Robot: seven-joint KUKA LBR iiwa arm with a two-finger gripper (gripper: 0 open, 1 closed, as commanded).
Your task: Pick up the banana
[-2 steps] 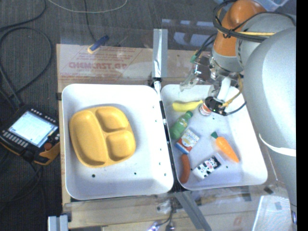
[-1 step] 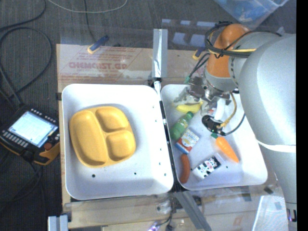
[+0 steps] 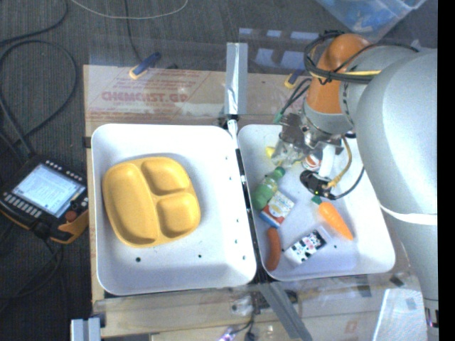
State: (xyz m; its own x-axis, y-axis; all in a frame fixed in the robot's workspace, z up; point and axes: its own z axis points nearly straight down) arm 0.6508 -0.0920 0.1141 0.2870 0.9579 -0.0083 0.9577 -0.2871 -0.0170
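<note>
The grey arm (image 3: pixel 398 133) fills the right side of the frame, its orange band (image 3: pixel 334 77) at upper right above the right bin. The left bin (image 3: pixel 121 137) takes up the centre-left and carries a yellow divided tray (image 3: pixel 151 199). The right bin (image 3: pixel 370 251) sits just beside it, lower right of centre. The gripper (image 3: pixel 293 146) reaches down into the upper part of the right bin; whether the claw is open or shut cannot be told from this slant. A small yellow patch just beside it at the bin's upper left looks like the banana (image 3: pixel 271 150), though most of it is hidden. Below lie an orange carrot (image 3: pixel 335 220), a green bottle (image 3: pixel 269 187), a small carton (image 3: pixel 278 207), a black-and-white packet (image 3: pixel 306 246) and a reddish sausage (image 3: pixel 273 248), all apart from the gripper.
</note>
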